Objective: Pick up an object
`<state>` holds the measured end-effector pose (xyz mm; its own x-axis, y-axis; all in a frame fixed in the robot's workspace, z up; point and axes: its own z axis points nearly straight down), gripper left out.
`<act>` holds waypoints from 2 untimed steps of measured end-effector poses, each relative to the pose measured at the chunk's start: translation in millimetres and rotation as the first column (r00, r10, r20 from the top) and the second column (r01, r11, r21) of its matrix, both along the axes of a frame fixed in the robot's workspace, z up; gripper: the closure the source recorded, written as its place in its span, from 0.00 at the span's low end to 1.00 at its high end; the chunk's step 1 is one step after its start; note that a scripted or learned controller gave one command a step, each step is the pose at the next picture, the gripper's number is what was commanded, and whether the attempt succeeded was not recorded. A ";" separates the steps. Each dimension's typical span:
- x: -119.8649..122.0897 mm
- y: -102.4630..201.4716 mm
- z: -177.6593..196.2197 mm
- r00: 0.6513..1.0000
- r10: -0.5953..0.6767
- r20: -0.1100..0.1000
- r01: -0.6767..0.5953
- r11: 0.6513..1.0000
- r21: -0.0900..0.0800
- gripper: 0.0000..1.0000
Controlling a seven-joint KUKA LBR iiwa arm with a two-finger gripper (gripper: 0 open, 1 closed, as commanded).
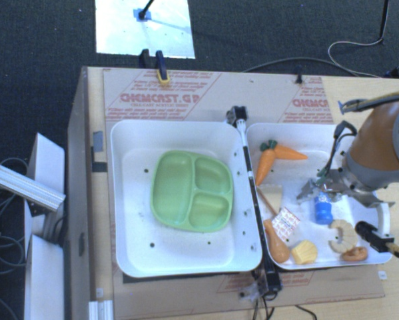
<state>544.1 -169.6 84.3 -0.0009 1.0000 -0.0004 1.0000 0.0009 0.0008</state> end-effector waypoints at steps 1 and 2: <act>-12.2 -2.6 -0.3 1.000 -0.001 -0.002 0.001 1.000 0.001 0.00; 65.0 -37.0 0.8 1.000 0.003 0.003 -0.003 1.000 -0.001 0.00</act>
<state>609.1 -206.6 85.1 -0.0039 1.0000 -0.0017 1.0000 0.0039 0.0035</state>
